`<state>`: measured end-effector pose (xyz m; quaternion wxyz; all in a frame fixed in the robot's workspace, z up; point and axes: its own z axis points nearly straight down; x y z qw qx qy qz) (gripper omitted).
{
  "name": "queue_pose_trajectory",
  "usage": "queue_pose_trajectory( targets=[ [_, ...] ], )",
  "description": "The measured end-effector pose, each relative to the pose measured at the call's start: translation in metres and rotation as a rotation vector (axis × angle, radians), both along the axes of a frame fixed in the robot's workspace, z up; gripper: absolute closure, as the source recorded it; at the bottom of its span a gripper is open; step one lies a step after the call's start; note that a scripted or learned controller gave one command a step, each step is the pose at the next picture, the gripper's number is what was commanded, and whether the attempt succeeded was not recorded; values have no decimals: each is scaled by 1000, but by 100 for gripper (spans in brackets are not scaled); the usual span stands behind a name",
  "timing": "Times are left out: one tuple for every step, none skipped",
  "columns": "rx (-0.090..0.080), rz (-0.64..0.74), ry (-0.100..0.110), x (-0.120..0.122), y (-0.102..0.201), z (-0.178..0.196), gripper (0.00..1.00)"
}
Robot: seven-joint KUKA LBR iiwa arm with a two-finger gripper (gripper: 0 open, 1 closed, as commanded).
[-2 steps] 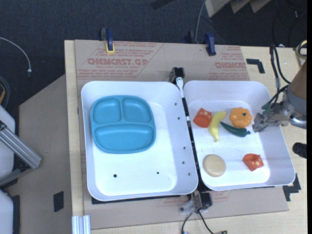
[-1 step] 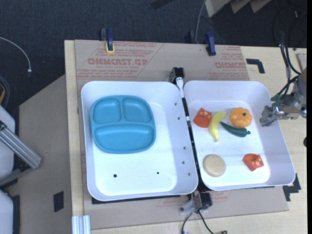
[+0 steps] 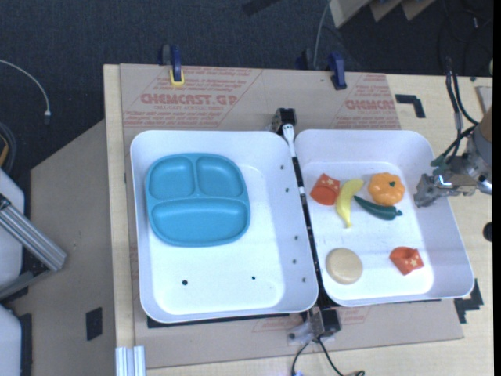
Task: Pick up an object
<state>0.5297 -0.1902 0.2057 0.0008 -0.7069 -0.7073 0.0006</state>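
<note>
Hovering at right bin (image 3: 446, 233) rim, claw (image 3: 429, 191) grip unclear; orange fruit (image 3: 386, 188), green pepper (image 3: 377, 207) nearby.

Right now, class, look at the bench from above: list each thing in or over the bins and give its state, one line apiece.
blue divided plate: flat in the left bin, nothing on it
banana: lying flat, touching the green pepper
green pepper: lying against the orange fruit
orange fruit: sitting apart from the end effector
round bun: lying alone
end effector: over the right bin's right edge, holding nothing visible
</note>
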Motion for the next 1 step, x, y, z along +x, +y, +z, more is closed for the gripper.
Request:
queue_pose_trajectory(
  targets=[
    [-1,5,-6,17,53,14,100]
  ],
)
